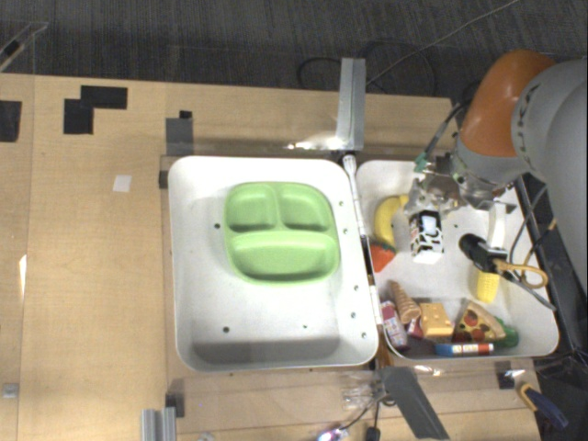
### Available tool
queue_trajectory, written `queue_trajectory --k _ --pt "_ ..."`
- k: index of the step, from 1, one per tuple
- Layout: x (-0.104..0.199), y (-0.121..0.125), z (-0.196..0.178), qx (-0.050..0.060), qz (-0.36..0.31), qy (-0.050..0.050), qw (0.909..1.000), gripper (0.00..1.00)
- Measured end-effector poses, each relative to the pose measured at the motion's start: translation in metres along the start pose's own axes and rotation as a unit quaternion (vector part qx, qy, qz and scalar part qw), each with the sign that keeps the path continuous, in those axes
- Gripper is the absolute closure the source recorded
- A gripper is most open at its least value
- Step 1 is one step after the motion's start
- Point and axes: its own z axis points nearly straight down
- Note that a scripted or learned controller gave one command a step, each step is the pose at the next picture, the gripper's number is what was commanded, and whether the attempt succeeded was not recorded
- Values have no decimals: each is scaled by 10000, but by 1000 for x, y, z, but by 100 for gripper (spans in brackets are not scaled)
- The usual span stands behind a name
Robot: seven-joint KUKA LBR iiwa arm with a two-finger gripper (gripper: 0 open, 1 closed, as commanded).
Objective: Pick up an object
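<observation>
Over right bin (549,333), claw (428,211) lowered.

The two bins (197,274) are white, and the tray (279,231) in the left one is light green. In the right bin, the banana (389,219) is yellow, the carton (426,235) is white with black spots like a cow, and the corn (486,286) is yellow. The arm (542,108) is grey with an orange band, and the bench (83,265) is pale wood with black squares.
</observation>
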Motion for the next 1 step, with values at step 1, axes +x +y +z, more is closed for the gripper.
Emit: queue_trajectory --k 1 --pt "52 -27 -78 -13 -240 6 9997 100"
